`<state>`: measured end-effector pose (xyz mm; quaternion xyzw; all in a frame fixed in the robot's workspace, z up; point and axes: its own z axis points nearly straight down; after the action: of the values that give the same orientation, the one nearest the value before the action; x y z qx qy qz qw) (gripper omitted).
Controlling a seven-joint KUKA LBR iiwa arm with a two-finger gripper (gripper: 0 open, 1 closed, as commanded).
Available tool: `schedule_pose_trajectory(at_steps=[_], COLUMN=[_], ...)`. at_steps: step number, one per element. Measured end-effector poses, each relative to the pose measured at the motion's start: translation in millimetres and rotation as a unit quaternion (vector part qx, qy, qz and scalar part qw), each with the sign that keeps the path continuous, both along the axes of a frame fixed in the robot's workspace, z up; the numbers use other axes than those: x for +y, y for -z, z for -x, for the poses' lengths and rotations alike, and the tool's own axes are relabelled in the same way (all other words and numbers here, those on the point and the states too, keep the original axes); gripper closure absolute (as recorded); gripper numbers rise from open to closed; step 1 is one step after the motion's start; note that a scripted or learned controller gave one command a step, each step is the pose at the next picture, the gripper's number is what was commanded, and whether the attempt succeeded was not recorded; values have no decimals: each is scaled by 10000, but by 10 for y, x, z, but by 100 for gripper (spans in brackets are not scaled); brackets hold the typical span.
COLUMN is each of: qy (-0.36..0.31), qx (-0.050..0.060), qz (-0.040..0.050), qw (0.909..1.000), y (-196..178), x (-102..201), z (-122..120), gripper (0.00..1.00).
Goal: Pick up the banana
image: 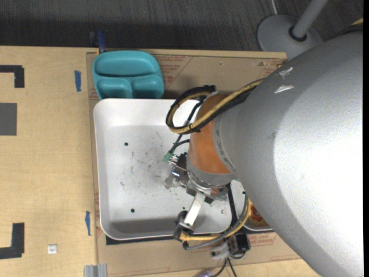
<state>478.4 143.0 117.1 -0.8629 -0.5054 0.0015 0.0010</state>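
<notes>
The grey KUKA arm with the orange band (pixel 203 149) is reached in from the right and is hung low over the right-hand part of the shallow white plastic bin (pixel 109 154); its end effector (pixel 174 175) is pointed down at the bin floor, and whether it is open or closed, or has hold of anything, cannot be told, since the wrist and the looped black and yellow cables (pixel 187 105) lie across it.

The step in hand is judged to be the approach or descent for a grasp; no lift can be claimed. The place of the banana cannot be fixed with certainty; a small yellow-orange patch (pixel 257 217) is seen just beside the arm's lower edge, over towards the right-hand bin, and it may or may not belong to the fruit. The next move is judged to call for the target to be confirmed beneath the tool, a closure made across the fruit's narrow width, and a straight lift taken clear of the bin wall.

By count: one arm; one end effector; one white bin seen plainly, its floor scuffed with grey marks; one teal moulded plastic tray (pixel 128 77) with compartments, set on the brown cardboard-covered table (pixel 46 154) just beyond the bin; three strips of blue tape (pixel 78 80) on that table.
</notes>
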Motion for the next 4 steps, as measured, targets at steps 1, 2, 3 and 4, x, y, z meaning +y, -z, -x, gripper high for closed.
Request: schedule_pose_trajectory(at_steps=[1,2,3,4], qy=[1349,1253,-238,-207], qx=[-28,-9,-5,-13], qz=[3,3,-4,1], qw=[9909,9921,9997,9998], y=[315,-1119,318,-243], x=[569,817,814,815], z=[-12,-7,-216,-4], gripper=[0,0,0,0])
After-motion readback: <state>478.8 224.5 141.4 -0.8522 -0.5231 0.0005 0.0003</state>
